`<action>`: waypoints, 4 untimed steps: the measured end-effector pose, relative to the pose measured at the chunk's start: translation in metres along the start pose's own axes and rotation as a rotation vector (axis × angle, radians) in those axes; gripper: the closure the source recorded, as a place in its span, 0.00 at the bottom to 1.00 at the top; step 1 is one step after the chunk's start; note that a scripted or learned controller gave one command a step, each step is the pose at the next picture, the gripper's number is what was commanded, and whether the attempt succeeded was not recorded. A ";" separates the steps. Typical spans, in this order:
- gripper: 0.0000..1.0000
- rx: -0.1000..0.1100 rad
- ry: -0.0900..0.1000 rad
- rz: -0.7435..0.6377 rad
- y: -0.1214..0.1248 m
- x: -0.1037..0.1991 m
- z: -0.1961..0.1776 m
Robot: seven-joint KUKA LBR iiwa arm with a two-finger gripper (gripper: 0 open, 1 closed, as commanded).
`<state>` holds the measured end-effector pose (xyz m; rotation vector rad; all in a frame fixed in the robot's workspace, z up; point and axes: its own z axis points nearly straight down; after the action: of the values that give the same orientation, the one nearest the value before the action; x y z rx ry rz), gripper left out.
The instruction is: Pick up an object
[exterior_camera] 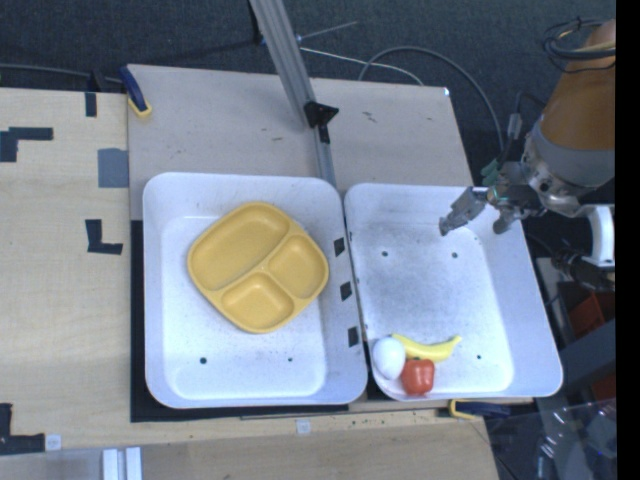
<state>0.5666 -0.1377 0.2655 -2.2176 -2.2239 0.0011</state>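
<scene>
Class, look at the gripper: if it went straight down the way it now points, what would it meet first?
Probably the bare floor of the right bin. The gripper hangs above its upper part, apart from the toy food cluster; depth is unclear.

Left of and beyond the gripper [478, 215], a pale wooden bench [60, 268] with dark tape marks meets dark carpet [150, 13].

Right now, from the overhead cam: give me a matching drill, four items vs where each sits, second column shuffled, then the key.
Things:
1. yellow divided plate
2. banana
3. white ball
4. gripper

Places:
A. over the right bin's upper right part
B. middle of the left bin
C. right bin's near edge, above the red object
D. right bin's near left corner, left of the red object

Pairs: 1-B, 2-C, 3-D, 4-A
</scene>
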 end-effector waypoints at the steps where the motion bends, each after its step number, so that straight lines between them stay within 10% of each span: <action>1: 0.00 0.000 0.000 0.000 0.000 0.000 0.000; 4: 0.00 0.006 0.000 0.001 0.008 0.007 0.166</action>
<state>0.5747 -0.1305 0.0991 -2.2157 -2.2199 0.0080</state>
